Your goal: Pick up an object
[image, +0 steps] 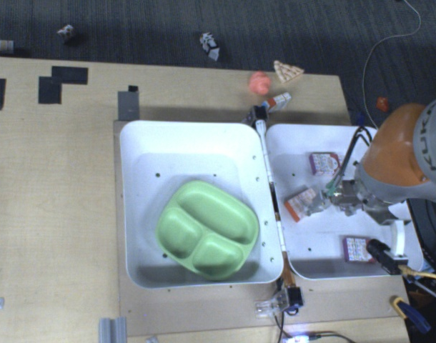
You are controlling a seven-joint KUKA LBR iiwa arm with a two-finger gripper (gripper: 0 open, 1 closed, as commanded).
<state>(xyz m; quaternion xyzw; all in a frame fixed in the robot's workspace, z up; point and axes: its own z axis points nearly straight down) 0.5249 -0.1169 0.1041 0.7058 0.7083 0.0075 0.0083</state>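
Gripper (325, 197) low in the right bin (389, 271), reaching in from 3 o'clock under the orange band. Fingers are too blurred to read; cannot tell if spread or pressed together, nor if anything sits between them. Orange-and-white packet (298, 204) lies just at 9 o'clock of the gripper, touching or nearly so, tilted. Purple-and-white packet (323, 163) at 12 o'clock, near. Second purple packet (355, 249) at 5 o'clock, near the bin's front wall. Left bin (136, 191), at 9 o'clock, holds a green divided tray (207, 227), tilted against the front corner. Pink ball (259, 83) on the bench (53, 213) at 11 o'clock, well apart.
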